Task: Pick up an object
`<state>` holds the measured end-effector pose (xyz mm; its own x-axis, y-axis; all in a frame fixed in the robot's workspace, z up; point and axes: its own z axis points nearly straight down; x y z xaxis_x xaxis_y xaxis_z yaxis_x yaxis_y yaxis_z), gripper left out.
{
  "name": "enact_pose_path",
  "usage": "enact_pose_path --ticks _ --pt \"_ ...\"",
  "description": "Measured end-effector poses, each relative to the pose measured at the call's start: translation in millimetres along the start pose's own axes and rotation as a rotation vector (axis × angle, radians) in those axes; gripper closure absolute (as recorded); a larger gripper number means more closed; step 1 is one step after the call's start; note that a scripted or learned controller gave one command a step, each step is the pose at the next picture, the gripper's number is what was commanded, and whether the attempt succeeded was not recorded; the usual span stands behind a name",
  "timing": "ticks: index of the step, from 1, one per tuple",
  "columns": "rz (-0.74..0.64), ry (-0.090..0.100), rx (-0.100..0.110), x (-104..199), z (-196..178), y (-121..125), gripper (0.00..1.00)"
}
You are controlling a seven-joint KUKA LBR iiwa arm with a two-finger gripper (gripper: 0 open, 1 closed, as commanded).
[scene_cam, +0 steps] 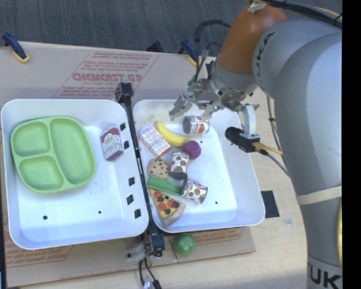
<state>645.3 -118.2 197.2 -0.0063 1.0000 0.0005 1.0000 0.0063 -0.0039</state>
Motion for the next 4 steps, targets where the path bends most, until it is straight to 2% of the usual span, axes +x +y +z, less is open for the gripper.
enact_pose_path --ticks 1,2,3,4 --pt "0.001 0.000 -0.005 16 102 -32 0.00" --pt "-0.005 0.001 -0.007 17 90 -30 1.00" --pt "-0.001 0.001 -0.006 81 -20 -41 1.00" --pt "0.002 0.000 -0.002 42 -38 -109 1.00"
